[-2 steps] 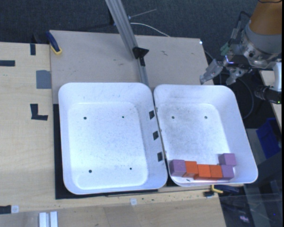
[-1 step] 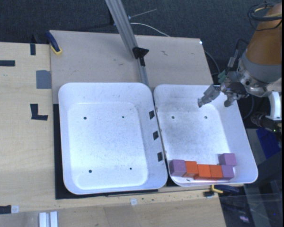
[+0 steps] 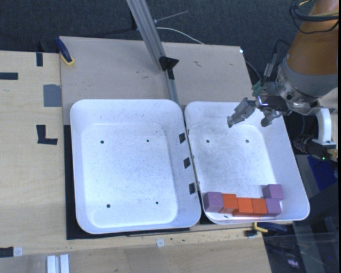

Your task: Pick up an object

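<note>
- Two shallow white bins are seen side by side on the bench: a left bin (image 3: 85, 124) and a right bin (image 3: 290, 164).
- The arm (image 3: 312, 44), grey with an orange upper section, is seen reaching in from the right, above the far right corner of the right bin.
- The gripper (image 3: 251, 115) is held over the far end of the right bin, with its two fingers (image 3: 238, 115) spread apart and nothing seen between them.
- A cluster of blocks is found against the near wall of the right bin, well apart from the gripper.
- A purple block (image 3: 213, 201) is placed at the left end of the cluster, touching an orange block (image 3: 229, 201) beside it.
- A further orange piece (image 3: 253, 206) is laid along the row, which is closed at the right end by a purple block (image 3: 273, 207), with another purple block (image 3: 273, 191) just behind it.
- A slanted metal rail (image 3: 148, 30) is seen crossing the far side of the bench down to the gap between the bins.
- A blue-and-yellow clamp (image 3: 64, 51) is fixed at the far left corner of the board.
- No brand, label or legible writing can be made out anywhere; only dark tape marks (image 3: 44, 134) are seen on the wooden surface to the left.
</note>
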Controlling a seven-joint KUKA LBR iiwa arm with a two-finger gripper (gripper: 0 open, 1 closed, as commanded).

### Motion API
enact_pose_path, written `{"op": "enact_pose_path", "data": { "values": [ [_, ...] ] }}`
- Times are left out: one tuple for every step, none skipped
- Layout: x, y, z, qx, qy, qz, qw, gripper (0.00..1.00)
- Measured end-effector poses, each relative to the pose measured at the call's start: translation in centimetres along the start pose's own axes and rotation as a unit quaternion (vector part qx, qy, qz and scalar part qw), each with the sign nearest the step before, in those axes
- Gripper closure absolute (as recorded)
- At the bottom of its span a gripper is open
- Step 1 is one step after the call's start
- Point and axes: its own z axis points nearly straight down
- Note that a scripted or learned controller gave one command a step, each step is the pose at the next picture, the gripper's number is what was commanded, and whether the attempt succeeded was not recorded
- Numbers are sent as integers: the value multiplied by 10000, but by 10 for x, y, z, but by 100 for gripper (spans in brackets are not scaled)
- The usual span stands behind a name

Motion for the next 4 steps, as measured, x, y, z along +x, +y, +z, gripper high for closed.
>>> {"op": "enact_pose_path", "data": {
  "values": [
    [12, -22, 9, 23, -7, 23, 10000, 0],
    [-8, -70, 30, 39, -11, 45, 10000, 0],
    [22, -11, 24, 5, -6, 4, 10000, 0],
    [-31, 46, 67, 21, -26, 43, 10000, 0]
  ]
}}
